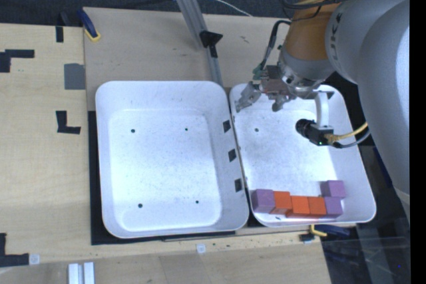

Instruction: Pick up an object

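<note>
Along the near wall of the right bin (353, 143), at its bottom edge in the camera view, a row of blocks lies packed together with its long axis running left to right, parallel to that wall. Counted, there are five: a purple block (264, 199) at the left end, two orange blocks (282, 200) (309, 205) in the middle, and two more purple blocks (333, 189) (333, 207) at the right end, the upper one set just behind the lower so the row turns a small corner toward the bin's far side. The blocks touch one another and sit against or just beside the near wall, so there is little room on that side; the open side is the bin floor behind them, which is bare white up to the far wall.

The gripper (266, 98) hangs over the far left corner of the right bin, near the rim shared with the left bin (110, 143), well apart from the blocks. Whether it is released or clenched cannot be told from this angle; nothing shows held in it. A black fitting with a yellow cable (313, 131) hangs from the wrist over the bin's middle.

Two bins stand side by side, rims touching.
</note>
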You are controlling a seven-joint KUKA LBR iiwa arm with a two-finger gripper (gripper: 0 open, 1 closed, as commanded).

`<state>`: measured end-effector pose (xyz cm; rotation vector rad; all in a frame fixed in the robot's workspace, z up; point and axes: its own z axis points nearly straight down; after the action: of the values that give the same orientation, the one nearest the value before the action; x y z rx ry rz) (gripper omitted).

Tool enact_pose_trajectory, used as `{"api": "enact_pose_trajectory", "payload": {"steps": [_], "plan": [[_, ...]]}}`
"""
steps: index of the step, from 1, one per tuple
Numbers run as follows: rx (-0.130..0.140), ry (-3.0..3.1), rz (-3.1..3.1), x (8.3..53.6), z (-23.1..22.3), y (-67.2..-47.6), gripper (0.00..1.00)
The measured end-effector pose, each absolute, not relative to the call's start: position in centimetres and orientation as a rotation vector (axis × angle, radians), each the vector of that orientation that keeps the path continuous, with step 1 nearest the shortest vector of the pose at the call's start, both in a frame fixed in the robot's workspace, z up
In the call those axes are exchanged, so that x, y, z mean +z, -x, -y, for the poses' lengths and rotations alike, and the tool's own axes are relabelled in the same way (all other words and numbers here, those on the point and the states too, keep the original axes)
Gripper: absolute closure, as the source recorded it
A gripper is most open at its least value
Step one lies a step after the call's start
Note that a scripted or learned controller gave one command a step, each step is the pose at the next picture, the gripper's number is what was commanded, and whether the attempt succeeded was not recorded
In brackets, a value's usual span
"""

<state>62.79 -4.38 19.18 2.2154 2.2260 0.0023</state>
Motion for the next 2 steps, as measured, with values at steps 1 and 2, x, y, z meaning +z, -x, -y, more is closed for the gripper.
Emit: {"api": "enact_pose_trajectory", "payload": {"steps": [1,2], "plan": [[0.001,-2.218,-2.223,19.2,6.3,-66.7,0.0],[-0.004,-2.221,-2.225,19.2,4.4,-63.5,0.0]]}}
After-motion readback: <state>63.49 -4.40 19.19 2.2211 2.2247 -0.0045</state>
